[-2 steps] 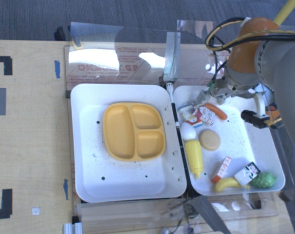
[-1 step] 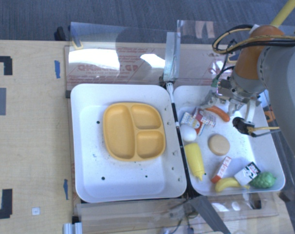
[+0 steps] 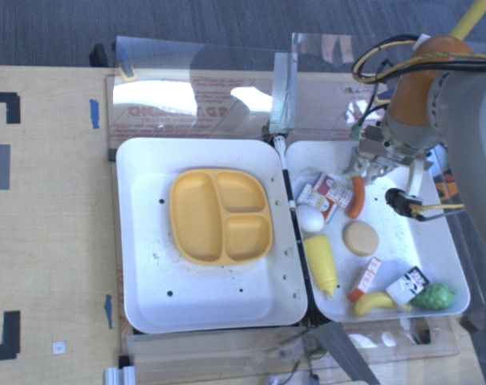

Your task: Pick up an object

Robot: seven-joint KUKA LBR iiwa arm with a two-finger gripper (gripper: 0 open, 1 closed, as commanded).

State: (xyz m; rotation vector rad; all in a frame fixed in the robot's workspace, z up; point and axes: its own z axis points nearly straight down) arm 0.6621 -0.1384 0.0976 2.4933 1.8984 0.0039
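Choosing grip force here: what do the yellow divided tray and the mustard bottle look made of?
The yellow divided tray looks like moulded plastic: matte, one colour, rounded compartment ridges. The mustard bottle looks like smooth plastic with a slight sheen, probably a toy; hard or squeezable is unclear.

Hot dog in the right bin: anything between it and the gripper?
Nothing visible. The gripper hangs just above the hot dog's upper end. The small carton lies close on its left, the round bun below it; neither sits between.
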